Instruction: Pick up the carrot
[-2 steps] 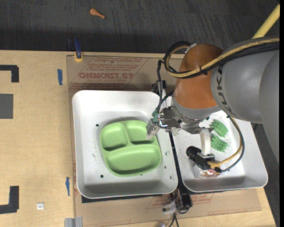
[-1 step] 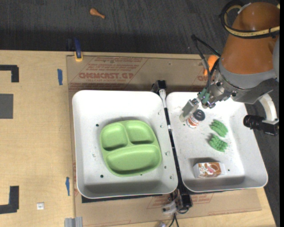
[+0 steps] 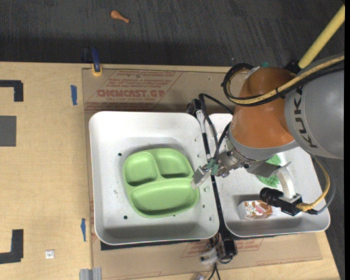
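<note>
A small orange, carrot-shaped thing lies on the dark floor beyond the bench's far edge, well away from both bins. My gripper hangs low over the wall between the two bins, its tip by the right edge of a green divided plate in the left bin. Nothing shows between its fingers. The orange-banded wrist hides much of the right bin.
A small packet printed in orange and white lies near the right bin's front. Something green and white peeks out from under the wrist. Blue tape marks and a clamp sit along the cardboard-covered bench.
</note>
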You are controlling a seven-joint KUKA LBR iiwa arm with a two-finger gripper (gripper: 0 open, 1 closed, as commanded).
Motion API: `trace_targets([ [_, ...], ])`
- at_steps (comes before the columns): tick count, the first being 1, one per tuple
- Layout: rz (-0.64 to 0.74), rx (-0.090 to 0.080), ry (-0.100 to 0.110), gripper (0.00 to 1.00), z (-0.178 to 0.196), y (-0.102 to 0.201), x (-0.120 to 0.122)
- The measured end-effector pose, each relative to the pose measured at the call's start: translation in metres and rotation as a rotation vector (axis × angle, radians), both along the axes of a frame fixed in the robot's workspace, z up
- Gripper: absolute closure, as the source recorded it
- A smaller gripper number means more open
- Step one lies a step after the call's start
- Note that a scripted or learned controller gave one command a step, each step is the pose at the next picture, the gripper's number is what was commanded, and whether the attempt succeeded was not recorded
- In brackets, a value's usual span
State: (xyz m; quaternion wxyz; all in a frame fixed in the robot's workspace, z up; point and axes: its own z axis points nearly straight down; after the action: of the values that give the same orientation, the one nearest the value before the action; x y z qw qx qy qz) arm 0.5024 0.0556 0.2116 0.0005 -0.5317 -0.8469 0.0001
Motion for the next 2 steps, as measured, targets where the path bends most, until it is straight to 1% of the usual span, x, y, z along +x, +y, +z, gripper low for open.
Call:
trace_targets([
  [1, 0.509, 0.001, -0.001, 0.00, 0.018, -0.070, -0.021],
  [2, 0.280, -0.001, -0.005, 0.00, 0.003, -0.124, 0.015],
])
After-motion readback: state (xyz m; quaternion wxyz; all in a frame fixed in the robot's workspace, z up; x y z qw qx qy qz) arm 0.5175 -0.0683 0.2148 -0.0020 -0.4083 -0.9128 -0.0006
